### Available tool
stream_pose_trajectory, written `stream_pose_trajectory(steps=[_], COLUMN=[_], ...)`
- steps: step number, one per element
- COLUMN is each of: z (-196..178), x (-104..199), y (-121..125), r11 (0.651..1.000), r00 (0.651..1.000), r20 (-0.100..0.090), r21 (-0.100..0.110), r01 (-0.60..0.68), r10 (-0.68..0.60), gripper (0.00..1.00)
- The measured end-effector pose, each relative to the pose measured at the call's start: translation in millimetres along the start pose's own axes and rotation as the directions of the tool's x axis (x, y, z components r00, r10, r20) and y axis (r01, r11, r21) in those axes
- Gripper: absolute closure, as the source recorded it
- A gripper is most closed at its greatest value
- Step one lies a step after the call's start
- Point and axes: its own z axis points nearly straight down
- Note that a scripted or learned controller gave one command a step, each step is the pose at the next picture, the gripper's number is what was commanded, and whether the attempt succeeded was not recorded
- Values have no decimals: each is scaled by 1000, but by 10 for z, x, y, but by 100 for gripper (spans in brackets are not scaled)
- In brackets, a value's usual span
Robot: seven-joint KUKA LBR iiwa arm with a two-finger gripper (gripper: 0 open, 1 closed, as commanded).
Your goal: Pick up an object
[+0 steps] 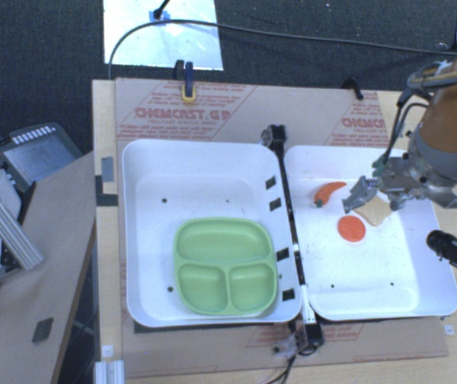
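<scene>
In the right bin (420, 294) lie three small things: an orange carrot-shaped piece (330, 191), a flat red-orange disc (352, 229) and a tan block (376, 213). My gripper (377, 199) hangs low over the back right part of this bin, right above the tan block. It is open, with one finger (359, 194) on the block's left and the other on its right. The block's upper part is hidden by the gripper, and nothing is lifted. The carrot piece is just left of the gripper and the disc just in front of it.
A green three-compartment plate (226, 264) rests in the left bin (156, 174). A black divider strip (288, 222) runs between the bins. The grey arm with its orange band (452, 114) comes in from the right. A black fitting (450, 248) sits at the right bin's edge.
</scene>
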Motion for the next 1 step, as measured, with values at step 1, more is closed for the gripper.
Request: stream_pose_trajectory(steps=[1], z=[-60], x=[2], y=[21], r11=[1000], r00=[1000], r20=[1], r21=[-12], r01=[2], r10=[-2], gripper=[0])
